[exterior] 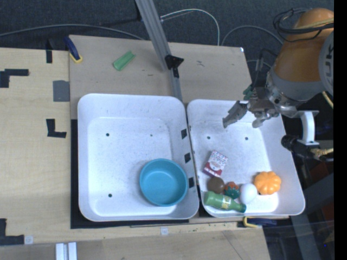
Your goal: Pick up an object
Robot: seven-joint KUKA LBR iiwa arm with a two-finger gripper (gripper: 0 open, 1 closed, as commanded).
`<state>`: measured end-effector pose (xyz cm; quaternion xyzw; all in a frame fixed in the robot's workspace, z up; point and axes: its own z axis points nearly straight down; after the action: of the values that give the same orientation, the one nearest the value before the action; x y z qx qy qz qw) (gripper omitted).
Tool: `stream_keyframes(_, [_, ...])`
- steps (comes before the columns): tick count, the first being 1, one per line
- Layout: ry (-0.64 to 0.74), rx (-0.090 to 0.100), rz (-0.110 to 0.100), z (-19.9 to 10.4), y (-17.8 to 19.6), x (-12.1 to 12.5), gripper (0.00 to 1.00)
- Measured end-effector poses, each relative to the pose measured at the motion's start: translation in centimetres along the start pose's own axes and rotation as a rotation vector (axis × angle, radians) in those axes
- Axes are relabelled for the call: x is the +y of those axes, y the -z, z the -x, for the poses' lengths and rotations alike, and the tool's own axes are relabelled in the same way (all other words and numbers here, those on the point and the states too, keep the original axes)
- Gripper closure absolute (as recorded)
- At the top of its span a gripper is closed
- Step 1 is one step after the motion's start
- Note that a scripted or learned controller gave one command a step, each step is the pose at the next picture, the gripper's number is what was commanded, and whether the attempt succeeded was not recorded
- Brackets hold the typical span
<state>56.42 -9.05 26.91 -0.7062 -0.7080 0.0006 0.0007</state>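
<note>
I read the step as approach. The gripper [245, 117] hangs over the far end of the right bin [282, 161], its 2 fingers spread apart with nothing between them. The objects sit bunched at that bin's near end: carton [216, 163], brown ball [216, 184], green bottle [223, 201], white egg [248, 192], orange pumpkin [267, 182]. The left bin [92, 145] holds 1 blue bowl [163, 181]. My next move should carry the gripper nearward over 1 item, then descend. The carton stands clearest of its neighbours.
</note>
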Motion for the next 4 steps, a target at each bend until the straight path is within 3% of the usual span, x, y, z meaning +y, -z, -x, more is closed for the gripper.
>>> stream_keyframes(1, [0.0,0.0,0.0,0.0,0.0,0.0,0.0])
stream_keyframes(3, [-0.001,-0.001,-0.005,0.6,-9.0,0.4,0.0])
stream_keyframes(4, [-0.001,0.0,-0.006,0.5,-15.5,0.3,0.0])
